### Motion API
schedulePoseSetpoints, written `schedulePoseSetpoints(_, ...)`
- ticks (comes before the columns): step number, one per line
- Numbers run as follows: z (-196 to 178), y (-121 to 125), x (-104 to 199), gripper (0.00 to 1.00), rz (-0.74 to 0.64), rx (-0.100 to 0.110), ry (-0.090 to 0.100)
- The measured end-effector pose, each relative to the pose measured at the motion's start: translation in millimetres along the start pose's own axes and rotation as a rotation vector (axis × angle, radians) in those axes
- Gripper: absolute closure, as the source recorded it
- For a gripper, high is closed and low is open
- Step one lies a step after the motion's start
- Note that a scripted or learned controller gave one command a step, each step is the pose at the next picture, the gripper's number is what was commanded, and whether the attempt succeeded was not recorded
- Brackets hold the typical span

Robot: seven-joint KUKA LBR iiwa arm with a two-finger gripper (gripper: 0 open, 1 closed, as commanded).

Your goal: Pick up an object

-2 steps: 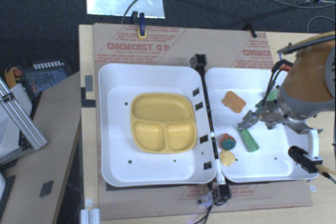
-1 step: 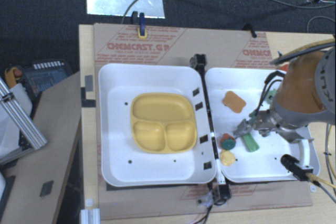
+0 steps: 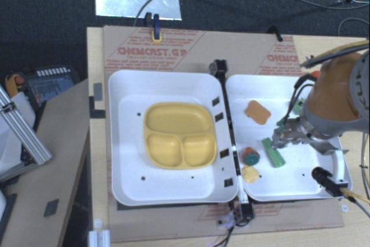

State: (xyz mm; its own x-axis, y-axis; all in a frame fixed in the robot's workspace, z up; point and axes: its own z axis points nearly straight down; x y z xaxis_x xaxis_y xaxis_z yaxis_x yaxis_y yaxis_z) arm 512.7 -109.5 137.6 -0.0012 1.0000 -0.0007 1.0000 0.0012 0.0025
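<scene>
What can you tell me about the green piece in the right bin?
The green piece is a small, flat, oblong block, plastic by the look, lying slantwise on the floor of the right bin. Its upper end sits right under the gripper, so contact there is unclear. A small red-and-teal object lies close to its left, apart from it.

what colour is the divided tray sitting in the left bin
Pale yellow: the divided tray shows plainly in the camera view.

right bin (image 3: 272, 87) holds an orange piece (image 3: 258, 111), green block (image 3: 273, 153), teal-red piece (image 3: 251, 155), yellow piece (image 3: 250, 174).
</scene>
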Motion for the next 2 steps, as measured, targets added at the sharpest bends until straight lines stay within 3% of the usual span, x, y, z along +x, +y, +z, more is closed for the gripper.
schedulePoseSetpoints(2,-89.1,4.6,1.7,1.0,-0.003,-0.005,-0.001)
